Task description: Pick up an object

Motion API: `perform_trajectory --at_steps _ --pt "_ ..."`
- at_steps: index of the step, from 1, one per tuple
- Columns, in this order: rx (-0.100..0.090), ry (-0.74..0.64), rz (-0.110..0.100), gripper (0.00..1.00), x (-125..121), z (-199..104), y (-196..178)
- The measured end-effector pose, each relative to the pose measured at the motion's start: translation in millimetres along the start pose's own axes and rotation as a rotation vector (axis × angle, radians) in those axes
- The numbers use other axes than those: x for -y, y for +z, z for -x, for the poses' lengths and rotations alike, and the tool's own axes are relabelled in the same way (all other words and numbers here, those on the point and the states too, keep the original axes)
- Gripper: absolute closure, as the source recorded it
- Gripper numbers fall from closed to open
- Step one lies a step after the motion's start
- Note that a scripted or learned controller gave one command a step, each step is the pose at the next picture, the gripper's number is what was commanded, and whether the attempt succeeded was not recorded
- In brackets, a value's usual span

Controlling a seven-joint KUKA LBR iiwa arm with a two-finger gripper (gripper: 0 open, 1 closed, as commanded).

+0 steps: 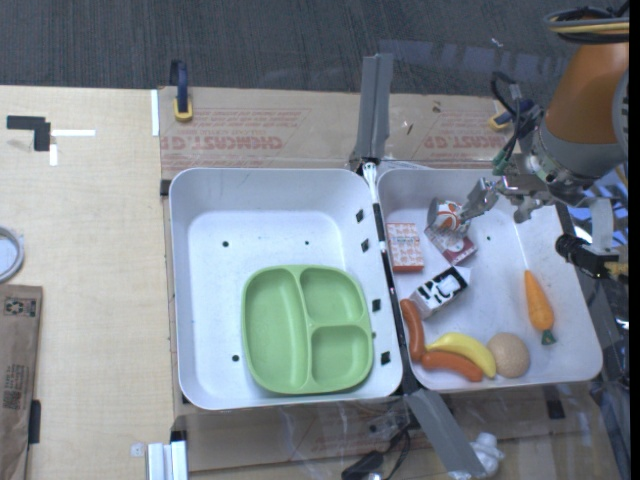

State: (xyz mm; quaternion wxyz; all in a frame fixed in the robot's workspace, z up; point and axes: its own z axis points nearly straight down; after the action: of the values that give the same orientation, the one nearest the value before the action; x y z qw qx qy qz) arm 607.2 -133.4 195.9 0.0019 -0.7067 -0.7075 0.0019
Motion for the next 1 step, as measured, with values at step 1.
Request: perform_trajectory --at_steps 1 --pt "0.001 -0.123 0.005 0.0 -32.5 -19.6 104.8"
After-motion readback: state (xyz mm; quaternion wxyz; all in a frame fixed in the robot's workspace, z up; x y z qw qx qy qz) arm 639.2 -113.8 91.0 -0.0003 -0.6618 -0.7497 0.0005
